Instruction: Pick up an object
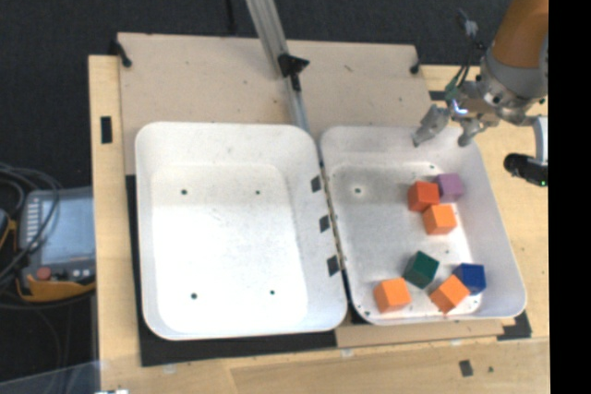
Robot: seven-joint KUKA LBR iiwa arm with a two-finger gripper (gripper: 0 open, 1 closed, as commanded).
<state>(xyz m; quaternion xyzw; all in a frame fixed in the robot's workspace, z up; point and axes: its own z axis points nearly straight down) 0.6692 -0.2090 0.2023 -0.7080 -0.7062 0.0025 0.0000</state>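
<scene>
My gripper (447, 131) hangs over the far edge of the right bin (369, 157), its two grey fingers spread open with nothing between them. Below it in that bin lie several small blocks. A red-orange block (424, 195) touches a purple block (451, 187), and an orange block (440, 219) sits just in front of them. Toward the bin's near edge are a dark green block (421, 269), an orange block (391, 293), another orange block (450, 292) and a blue block (471, 277). The gripper is well above and behind all of them.
The left bin (226, 226) sits beside the right one. A slanted aluminium post (263, 9) rises behind the bins, ending near their shared corner. A grey box with cables (51, 240) stands off the bench's left side.
</scene>
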